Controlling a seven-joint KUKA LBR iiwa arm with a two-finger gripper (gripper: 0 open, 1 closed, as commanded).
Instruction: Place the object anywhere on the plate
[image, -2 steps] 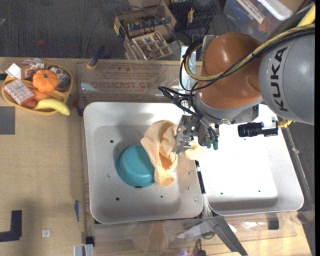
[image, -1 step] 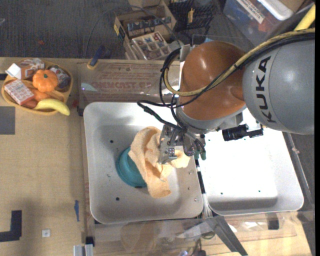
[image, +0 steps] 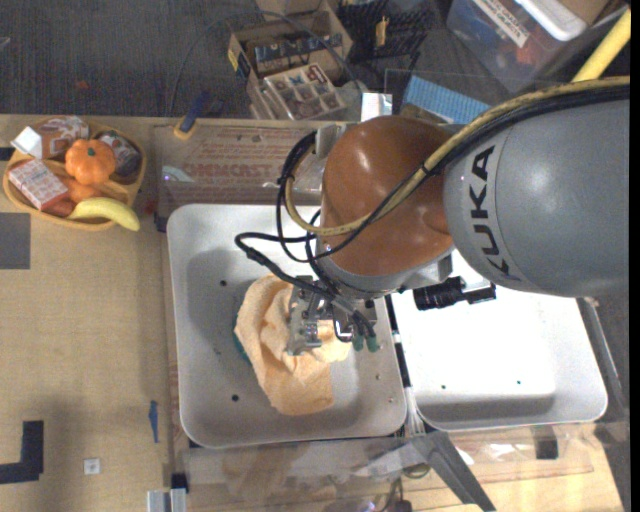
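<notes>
In the camera view my gripper (image: 318, 335) hangs low in the left bin (image: 200, 300), right over a crumpled tan cloth (image: 285, 370) that spreads beneath and beyond it. I cannot tell whether anything is caught in it. No plate is plain to me; a teal edge (image: 240, 345) peeks from under the cloth. I judge I should pinch a raised fold, lift straight, and check the hold before carrying.

Left bin (image: 200, 330): cloth (image: 270, 350) inside, gripper (image: 325, 335) over it. Right bin (image: 520, 390) alongside. Fruit bowl (image: 70, 190) far left.
</notes>
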